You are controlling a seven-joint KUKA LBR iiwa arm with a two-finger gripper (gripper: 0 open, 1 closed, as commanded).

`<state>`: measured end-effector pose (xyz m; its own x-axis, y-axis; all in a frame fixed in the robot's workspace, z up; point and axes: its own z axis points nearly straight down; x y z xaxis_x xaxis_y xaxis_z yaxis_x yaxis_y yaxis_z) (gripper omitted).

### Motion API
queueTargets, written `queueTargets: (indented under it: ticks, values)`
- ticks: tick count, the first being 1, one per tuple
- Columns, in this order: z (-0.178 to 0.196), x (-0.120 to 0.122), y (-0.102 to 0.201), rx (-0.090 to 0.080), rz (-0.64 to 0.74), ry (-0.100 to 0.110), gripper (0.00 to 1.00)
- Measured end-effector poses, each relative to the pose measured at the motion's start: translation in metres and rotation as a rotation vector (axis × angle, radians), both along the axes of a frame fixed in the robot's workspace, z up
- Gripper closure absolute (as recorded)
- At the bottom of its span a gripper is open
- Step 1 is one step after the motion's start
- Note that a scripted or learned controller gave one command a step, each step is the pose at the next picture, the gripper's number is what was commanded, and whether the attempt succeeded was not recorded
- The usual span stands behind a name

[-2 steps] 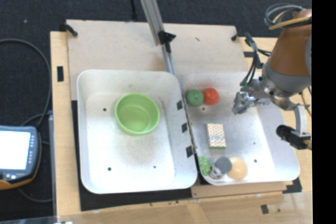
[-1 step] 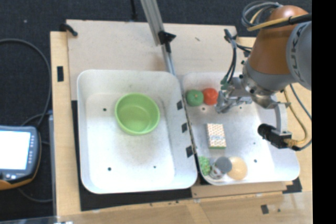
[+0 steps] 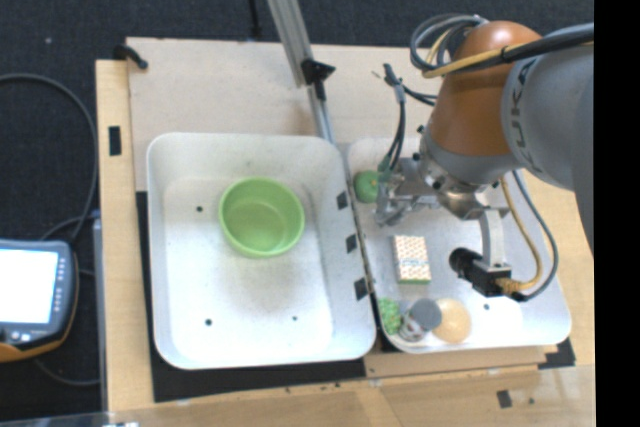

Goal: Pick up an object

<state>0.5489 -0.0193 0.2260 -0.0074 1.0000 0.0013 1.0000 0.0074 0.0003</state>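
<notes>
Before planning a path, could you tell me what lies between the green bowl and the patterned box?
The camera view shows the bins' adjoining rims between green bowl and patterned box.

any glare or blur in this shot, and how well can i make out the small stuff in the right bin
In the camera view the light is even and soft, with no harsh glare on the white bins. The green bowl reads clearly. The small things at the right bin's near edge are soft and low in detail, and the gripper is blurry against the arm's shadow.
</notes>
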Motion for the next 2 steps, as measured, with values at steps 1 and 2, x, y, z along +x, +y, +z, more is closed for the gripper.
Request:
queueTargets:
  ticks: [1, 2]
  values:
    - [0.015, -0.010, 0.054, 0.001, 0.002, -0.003, 1.00]
    - [0.017, -0.023, 0.095, 0.000, 0.000, 0.000, 1.00]
